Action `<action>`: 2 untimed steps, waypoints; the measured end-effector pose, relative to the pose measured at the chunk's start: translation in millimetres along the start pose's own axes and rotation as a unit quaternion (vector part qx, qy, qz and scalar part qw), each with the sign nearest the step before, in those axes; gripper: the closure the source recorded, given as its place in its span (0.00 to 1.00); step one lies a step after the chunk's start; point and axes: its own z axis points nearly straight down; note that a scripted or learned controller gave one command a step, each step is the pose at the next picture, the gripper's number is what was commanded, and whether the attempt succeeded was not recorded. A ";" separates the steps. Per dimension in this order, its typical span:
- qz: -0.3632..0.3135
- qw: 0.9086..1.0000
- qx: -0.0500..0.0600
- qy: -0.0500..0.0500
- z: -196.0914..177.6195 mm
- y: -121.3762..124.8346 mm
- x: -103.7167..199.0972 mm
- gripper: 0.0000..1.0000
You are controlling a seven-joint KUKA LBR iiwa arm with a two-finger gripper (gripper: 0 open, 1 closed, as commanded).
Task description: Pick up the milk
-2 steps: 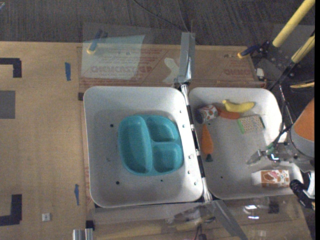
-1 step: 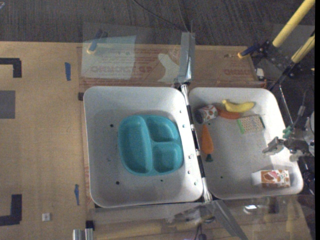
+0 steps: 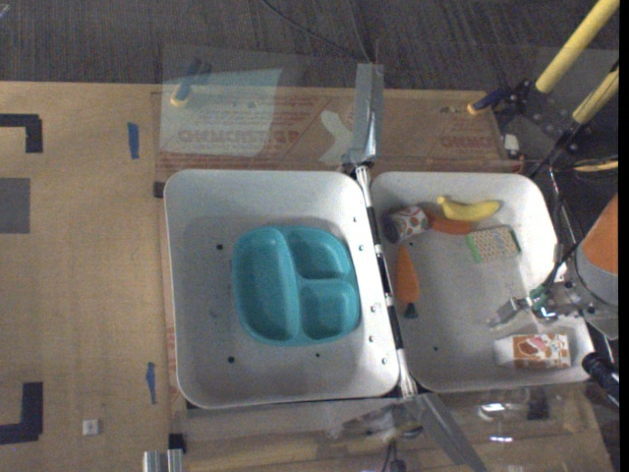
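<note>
I see the hand (image 3: 516,310), fingers spread and holding nothing, just above the milk (image 3: 540,349) lying in the right bin (image 3: 447,367) of 2.

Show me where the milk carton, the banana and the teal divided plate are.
milk carton (image 3: 540,349), camera view, middle of its top face.
banana (image 3: 469,207), camera view, middle of its curve.
teal divided plate (image 3: 261,283), camera view, floor of its large left compartment.
</note>
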 end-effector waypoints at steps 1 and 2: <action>0.291 0.957 -0.001 -0.002 -68.8 -1.6 -13.0 0.00; 0.213 0.977 -0.004 -0.002 16.7 11.3 73.9 0.00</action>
